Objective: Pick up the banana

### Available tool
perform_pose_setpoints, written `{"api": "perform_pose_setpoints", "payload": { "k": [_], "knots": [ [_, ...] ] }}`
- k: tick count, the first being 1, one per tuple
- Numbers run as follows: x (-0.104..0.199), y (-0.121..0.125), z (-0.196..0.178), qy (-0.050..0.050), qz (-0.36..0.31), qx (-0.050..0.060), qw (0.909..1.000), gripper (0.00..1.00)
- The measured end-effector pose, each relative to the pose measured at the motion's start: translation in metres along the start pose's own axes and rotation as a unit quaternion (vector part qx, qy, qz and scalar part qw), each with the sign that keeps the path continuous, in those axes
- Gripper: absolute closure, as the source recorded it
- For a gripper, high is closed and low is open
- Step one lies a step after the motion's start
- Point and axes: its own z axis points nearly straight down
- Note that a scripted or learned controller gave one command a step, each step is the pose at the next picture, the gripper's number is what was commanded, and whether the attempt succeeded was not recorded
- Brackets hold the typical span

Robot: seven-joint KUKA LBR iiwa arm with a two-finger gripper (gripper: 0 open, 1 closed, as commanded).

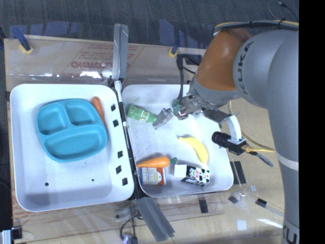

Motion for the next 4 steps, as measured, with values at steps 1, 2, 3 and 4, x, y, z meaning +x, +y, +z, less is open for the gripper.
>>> {"api": "perform_pose_setpoints", "payload": {
  "k": [1, 2, 3, 4],
  "knots": [
    [-0.077, -0.116, 0.031, 0.0, -0.126, -0.001, 0.992, 0.0],
    [-0.09, -0.075, 0.104, -0.004, -0.15, -0.004, 0.9887, 0.0],
    [-0.089, -0.075, 0.095, -0.003, -0.153, -0.003, 0.9883, 1.0],
    [-0.071, -0.049, 0.002, -0.001, -0.121, -0.001, 0.9927, 1.0]
  ]
}}
